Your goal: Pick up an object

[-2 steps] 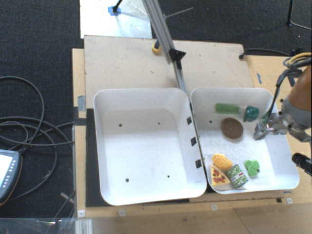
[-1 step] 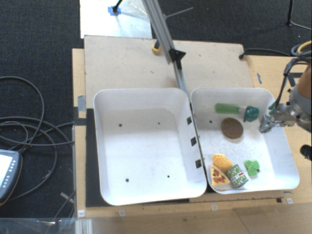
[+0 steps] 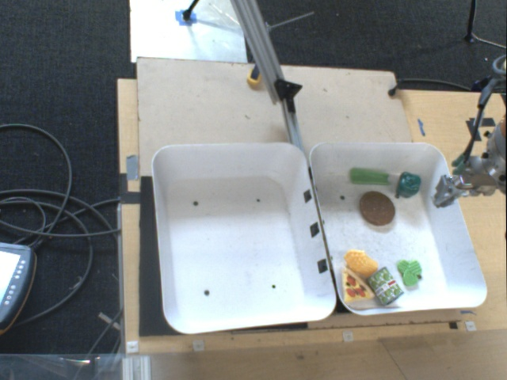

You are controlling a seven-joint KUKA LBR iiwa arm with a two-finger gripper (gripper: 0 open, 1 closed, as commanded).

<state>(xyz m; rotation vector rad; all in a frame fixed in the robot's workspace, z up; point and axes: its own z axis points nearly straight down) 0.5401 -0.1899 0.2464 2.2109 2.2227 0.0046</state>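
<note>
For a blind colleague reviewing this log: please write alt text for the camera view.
Two shallow white bins sit side by side on a bench; the right bin holds a green-handled tool, a brown disc, a small can and small toy foods. The robot's hand sits at that bin's right rim.

white bins point(image 3: 238, 165), brown disc point(image 3: 377, 209), green tube point(image 3: 368, 176)

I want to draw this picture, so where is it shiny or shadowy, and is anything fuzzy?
Camera view: soft, even light; the left bin floor looks greyer, shaded under its far wall; bright glare on the pale sheet at the top; the brown disc and green toys look fairly sharp; the gripper at the right bin's rim looks a bit fuzzy.
</note>
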